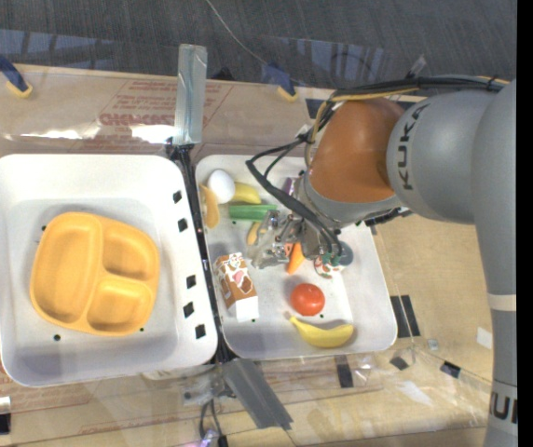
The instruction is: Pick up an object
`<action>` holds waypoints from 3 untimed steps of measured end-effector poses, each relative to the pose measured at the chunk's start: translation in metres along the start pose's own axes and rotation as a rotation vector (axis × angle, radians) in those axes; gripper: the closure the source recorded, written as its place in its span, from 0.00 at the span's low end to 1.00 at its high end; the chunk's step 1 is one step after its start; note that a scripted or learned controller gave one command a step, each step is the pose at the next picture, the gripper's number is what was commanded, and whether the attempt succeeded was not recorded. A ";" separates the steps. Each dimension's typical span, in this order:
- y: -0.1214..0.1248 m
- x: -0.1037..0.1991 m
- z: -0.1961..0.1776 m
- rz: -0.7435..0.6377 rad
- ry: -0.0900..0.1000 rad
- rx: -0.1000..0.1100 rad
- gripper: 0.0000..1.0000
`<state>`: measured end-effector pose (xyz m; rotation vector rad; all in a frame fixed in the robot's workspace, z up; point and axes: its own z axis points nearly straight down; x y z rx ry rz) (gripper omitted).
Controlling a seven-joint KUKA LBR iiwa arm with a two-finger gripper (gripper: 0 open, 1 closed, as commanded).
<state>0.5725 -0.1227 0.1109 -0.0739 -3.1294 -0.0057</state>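
My gripper [279, 242] hangs low in the middle of the right bin [371, 287], under the arm's orange band [355, 152]. Just to its right an orange carrot [293, 258] lies tilted; whether they touch I cannot tell. A green vegetable [249, 212] and a yellow piece [246, 194] lie to the gripper's upper left, beside a white egg [220, 186]. Below it are a brown carton [237, 283], a red tomato [308, 298] and a banana [323, 332]. The wrist hides the bin's back right part.
The left bin [15, 194] holds a yellow compartment plate [94, 273]. A black divider with clips [195, 250] runs between the bins. A small round colourful item [332, 261] lies right of the carrot. Cables [276, 161] loop off the wrist.
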 end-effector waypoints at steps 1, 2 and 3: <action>0.000 0.000 0.000 0.000 0.000 0.000 0.00; -0.001 -0.001 0.022 0.121 -0.005 0.002 0.00; 0.000 -0.002 0.015 0.115 -0.002 0.001 1.00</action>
